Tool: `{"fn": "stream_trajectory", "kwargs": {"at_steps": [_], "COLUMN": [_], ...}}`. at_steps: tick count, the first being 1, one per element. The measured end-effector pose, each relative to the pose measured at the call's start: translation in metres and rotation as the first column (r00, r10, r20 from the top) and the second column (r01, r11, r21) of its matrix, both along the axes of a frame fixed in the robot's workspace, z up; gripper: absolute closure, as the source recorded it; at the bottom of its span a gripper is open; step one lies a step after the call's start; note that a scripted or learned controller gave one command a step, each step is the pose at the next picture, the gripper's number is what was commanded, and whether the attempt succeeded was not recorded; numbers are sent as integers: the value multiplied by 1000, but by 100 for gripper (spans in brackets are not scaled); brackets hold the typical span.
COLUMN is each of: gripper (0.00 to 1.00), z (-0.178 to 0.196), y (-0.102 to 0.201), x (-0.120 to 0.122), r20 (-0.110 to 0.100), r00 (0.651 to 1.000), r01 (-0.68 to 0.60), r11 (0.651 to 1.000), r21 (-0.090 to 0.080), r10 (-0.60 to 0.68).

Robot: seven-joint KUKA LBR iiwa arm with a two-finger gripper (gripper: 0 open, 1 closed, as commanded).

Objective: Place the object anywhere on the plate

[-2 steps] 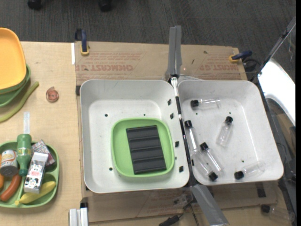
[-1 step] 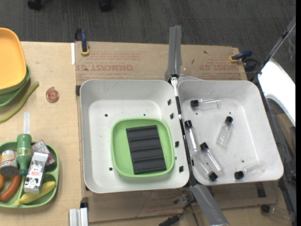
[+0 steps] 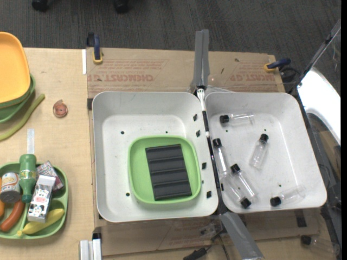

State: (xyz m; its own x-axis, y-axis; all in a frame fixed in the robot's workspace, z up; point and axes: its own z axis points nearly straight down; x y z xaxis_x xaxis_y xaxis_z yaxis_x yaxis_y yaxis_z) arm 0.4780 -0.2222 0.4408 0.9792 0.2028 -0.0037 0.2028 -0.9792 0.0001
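**Vials wait in the bin beside the plate**

Whether the gripper is parted or closed cannot be told from here, and nothing is seen held. The task's objects, several clear vials [image 3: 258,151] with black caps, lie scattered flat in the right bin [image 3: 293,118], the bin to the right of the green plate [image 3: 136,169]. The plate sits in the middle of the left bin [image 3: 108,118], probably centred to give an easy target. A dark ribbed block [image 3: 168,171] covers its middle, so a round vial may settle in the grooves.

One fixed camera looks down slantwise over both bins [image 3: 108,145]
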Motion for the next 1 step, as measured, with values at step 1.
{"fn": "stream_trajectory", "kwargs": {"at_steps": [1], "gripper": [0], "z": [0], "y": [0], "x": [0], "r20": [0], "r00": [1000], "r01": [0], "r11": [1000], "r21": [0], "r10": [0]}}
